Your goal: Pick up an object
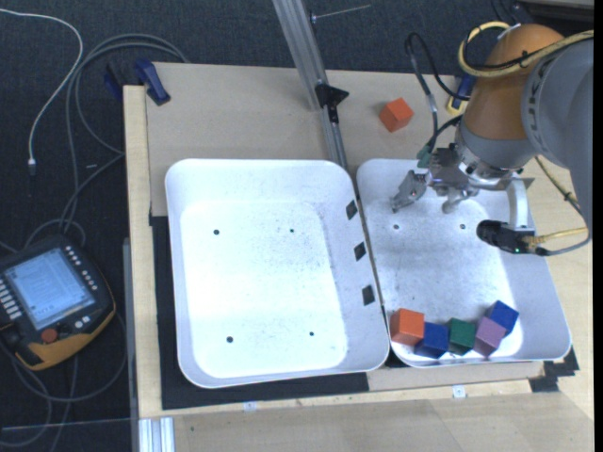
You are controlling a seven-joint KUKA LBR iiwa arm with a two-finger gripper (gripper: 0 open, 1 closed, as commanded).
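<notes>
No writing is readable. The right bin [528, 281] holds five blocks [452, 331] along its near edge, and a sixth block [397, 114] lies on the bench [236, 102]. The gripper [429, 196] hangs spread over that bin's far end, pinching nothing.

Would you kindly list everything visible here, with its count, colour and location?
Bins: 2, white, side by side on the bench; left bin, right bin.
Cubes in right bin: 5, along its near edge: orange, blue, green, purple, blue.
Loose cube: 1, orange, on the bench beyond the right bin.
Clamp: 1, blue, far left bench corner.
Aluminium post: 1, silver, behind the bins.
Teach pendant: 1, grey and orange, floor at left.
Arm: 1, grey and orange, from the right.
Gripper: 1, above the right bin's far end.
</notes>
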